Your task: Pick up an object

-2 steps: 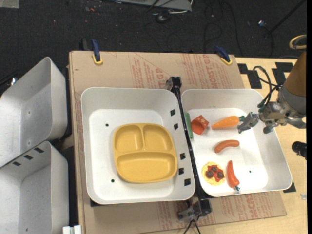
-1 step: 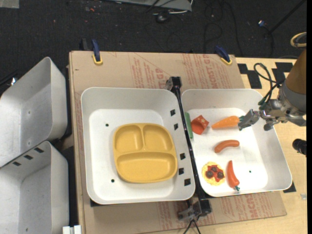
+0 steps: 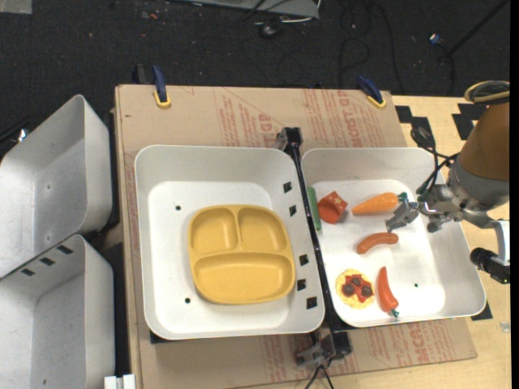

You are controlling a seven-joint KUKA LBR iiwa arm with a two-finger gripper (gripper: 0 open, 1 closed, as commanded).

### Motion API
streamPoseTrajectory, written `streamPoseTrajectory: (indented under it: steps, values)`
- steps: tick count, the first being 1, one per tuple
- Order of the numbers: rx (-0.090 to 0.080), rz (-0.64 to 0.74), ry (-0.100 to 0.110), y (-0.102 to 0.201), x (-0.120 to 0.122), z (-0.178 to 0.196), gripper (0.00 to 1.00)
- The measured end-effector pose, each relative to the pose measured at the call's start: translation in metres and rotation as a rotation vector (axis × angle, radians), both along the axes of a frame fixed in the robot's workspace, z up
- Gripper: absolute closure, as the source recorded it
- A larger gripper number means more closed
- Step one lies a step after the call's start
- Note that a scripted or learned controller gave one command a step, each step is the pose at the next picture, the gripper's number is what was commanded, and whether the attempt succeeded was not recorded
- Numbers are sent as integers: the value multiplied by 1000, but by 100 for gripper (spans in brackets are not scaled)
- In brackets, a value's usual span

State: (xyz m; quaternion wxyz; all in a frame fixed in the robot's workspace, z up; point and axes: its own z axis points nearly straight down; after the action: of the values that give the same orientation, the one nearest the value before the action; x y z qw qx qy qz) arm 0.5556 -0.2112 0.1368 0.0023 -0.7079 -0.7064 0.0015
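The right bin (image 3: 454, 294) holds several toy foods. An orange carrot (image 3: 375, 204) lies near its far side, with a red block-shaped piece (image 3: 332, 207) to its left. A brown sausage (image 3: 377, 242) lies mid-bin. A small pizza (image 3: 356, 287) and a red chili (image 3: 387, 290) sit near the front. My gripper (image 3: 415, 220) hangs over the bin's right half, just right of the carrot's tip and above the sausage's right end. Its fingers are spread open with nothing between them.
The left bin (image 3: 162, 217) holds a yellow divided plate (image 3: 241, 254). A thin green stick (image 3: 313, 209) lies along the right bin's left wall. Two more white bins (image 3: 49, 241) stand off the bench at the left. The arm's orange band (image 3: 493, 140) is at the right.
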Motion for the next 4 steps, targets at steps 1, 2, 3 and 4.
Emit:
streamPoseTrajectory:
  steps: [1,2,3,4]
  values:
    - [1,-1,-17,1,5,-40,0]
    - [-2,2,-9,1,2,-33,100]
    - [-4,0,-11,-10,1,22,100]
    - [-4,5,-12,-8,5,86,100]
